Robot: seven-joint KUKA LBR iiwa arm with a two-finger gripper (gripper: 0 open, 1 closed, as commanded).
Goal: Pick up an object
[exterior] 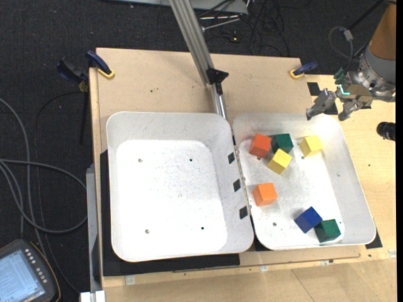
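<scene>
My gripper (pixel 332 108) hangs over the far right corner of the right bin (pixel 352 187), open, with nothing between its fingers. Below and to its left lie the blocks. A yellow block (pixel 310 145) is the closest, just under the gripper. Further left are a dark green block (pixel 283 142), an orange block (pixel 260 146) and a second yellow block (pixel 279 161). Another orange block (pixel 265 194) rests mid-bin. A blue block (pixel 308 219) and a green block (pixel 327 230) sit near the front edge.
The left bin (pixel 126 187) stands beside the right one, with black clips along the shared rim. A metal pole (pixel 192 30) slants down to the bins' far junction. Clamps sit at the board's far corners.
</scene>
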